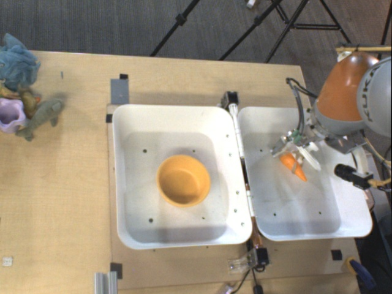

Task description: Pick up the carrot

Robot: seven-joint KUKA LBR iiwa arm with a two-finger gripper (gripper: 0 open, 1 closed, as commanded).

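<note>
The carrot [294, 166] is a small orange piece lying on the floor of the right bin [288, 216], in its upper right part. My gripper [296, 153] hangs right over the carrot, reaching in from the right under the grey and orange arm [346, 90]. Its pale fingers [310, 159] are spread on either side of the carrot's upper end. The gripper looks open, and the carrot rests on the bin floor rather than hanging lifted.
An orange bowl [184, 180] sits in the middle of the left bin [135, 164]. On the bench at far left lie a blue cloth [17, 61], a purple cup [10, 114] and a grey toy [40, 116]. Cables run along the right bin's right rim.
</note>
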